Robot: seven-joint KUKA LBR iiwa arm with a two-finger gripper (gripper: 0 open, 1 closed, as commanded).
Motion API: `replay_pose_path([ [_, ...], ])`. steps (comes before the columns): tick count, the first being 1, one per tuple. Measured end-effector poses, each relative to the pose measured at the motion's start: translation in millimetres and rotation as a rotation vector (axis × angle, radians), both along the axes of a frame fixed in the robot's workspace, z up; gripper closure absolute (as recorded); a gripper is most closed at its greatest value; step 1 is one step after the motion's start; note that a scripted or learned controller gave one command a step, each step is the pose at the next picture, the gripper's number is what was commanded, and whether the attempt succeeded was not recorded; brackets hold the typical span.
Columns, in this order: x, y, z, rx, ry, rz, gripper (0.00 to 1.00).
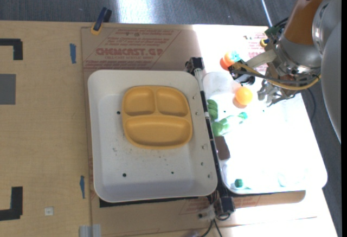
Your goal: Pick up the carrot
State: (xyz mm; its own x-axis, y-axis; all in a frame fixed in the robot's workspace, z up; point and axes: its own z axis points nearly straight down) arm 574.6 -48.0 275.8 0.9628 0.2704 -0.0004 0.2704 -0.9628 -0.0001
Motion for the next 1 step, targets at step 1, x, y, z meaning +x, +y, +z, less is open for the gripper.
replay_pose_path([
  [1, -60.6, 27.0, -67.9, 0.002, 0.004, -0.074, 1.0],
])
